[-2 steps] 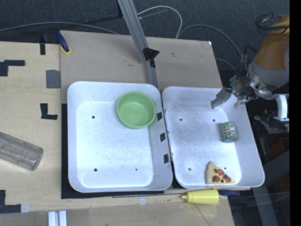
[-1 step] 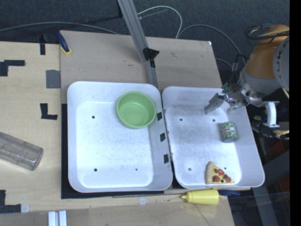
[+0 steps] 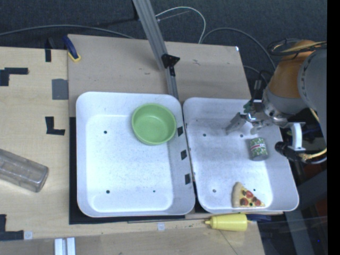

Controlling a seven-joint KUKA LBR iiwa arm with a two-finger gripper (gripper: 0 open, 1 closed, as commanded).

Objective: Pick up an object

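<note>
Green can: a small green cylinder with a printed label [image 3: 258, 148] lies in the right bin, near its right wall, just below the gripper and apart from it.
Pizza slice: a toy pizza slice, yellow with red spots [image 3: 245, 195], lies in the near right corner of the same bin, well apart from the can.
Gripper: the grey two-finger gripper [image 3: 241, 122] is over the upper right part of the right bin; the jaws are apart, one finger pointing left and down, and nothing is between them.
Arm: the grey arm with the orange band [image 3: 291, 84] comes in from the right.
Right bin: shallow white tray [image 3: 212, 158].
Left bin: shallow white tray [image 3: 117, 179], with a round light green plastic bowl [image 3: 153, 124] in its upper right part.
Bench: a yellow plastic bottle [image 3: 229, 222] lies just in front of the right bin; a clear plastic cylinder [image 3: 21, 170] lies far left.
</note>
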